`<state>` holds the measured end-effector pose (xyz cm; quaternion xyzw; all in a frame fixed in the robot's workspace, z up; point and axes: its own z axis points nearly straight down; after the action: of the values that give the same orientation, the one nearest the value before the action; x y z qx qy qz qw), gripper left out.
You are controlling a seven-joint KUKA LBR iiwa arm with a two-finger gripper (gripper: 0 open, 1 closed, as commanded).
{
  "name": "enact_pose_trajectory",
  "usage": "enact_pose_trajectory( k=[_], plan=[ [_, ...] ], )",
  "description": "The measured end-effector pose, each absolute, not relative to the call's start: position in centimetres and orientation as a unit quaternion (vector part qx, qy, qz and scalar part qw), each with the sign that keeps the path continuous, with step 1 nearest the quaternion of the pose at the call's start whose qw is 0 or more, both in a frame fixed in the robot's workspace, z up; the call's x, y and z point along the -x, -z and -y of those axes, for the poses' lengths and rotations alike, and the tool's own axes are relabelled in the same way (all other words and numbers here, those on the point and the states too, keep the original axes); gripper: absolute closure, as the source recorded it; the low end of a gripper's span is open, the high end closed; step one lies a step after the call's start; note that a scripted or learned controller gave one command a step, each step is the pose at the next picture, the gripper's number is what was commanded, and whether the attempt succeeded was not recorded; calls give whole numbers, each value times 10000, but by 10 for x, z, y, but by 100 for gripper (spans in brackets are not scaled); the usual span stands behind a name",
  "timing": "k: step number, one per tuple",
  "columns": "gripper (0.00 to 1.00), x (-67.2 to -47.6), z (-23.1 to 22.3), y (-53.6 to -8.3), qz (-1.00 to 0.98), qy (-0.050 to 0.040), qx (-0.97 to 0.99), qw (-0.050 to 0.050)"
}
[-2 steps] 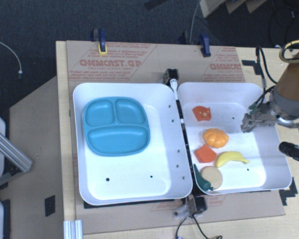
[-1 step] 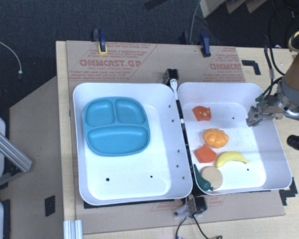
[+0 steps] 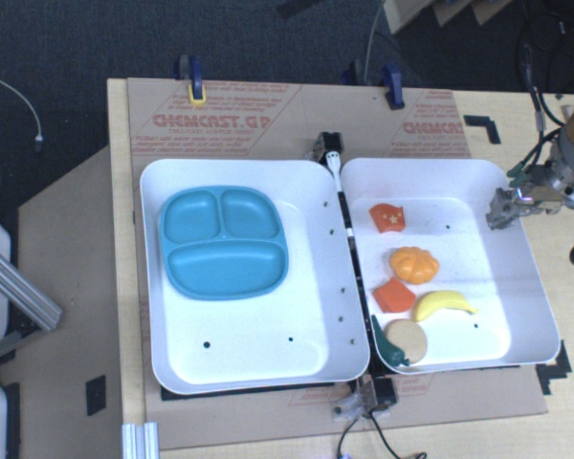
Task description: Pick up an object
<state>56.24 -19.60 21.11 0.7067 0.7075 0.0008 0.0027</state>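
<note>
Dark carpet surrounds your worktop (image 3: 268,113), a pale board with a brown sheet printed in red lettering, held at the far edge by two blue clamps (image 3: 193,73). Two shallow white bins with rounded corners and a smooth, glossy finish sit on it side by side, touching along a black seam.

Your left bin (image 3: 239,352) carries a blue plate (image 3: 225,242), a matte plastic one with rounded corners, split into two small sections at the far side and one wide section nearer you.

Your right bin (image 3: 517,323) holds the small pieces, clustered near its left wall. A red piece (image 3: 387,217), blocky with pale specks, lies farthest back. Nearer comes an orange lump (image 3: 413,264), rounded and ribbed like a small pumpkin. Just beside it is an orange-red wedge (image 3: 394,295) with flat faces. A banana (image 3: 443,304), yellow and curved, lies with its long axis running left to right, its right tip pointing toward the bin's right wall. A beige disc (image 3: 407,339) sits at the near-left corner, touching a dark green piece (image 3: 386,345).

Your gripper (image 3: 502,208) hangs over the right bin's far right rim, well apart from the pieces. You cannot tell how far its fingers are open; nothing shows between them.
</note>
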Motion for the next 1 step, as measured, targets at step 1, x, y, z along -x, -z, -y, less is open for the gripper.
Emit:
enact_pose_trajectory(
  k=[1],
  plan=[
    [100,-586,139,-216,-7092,-10,-7050,19]
  ],
)
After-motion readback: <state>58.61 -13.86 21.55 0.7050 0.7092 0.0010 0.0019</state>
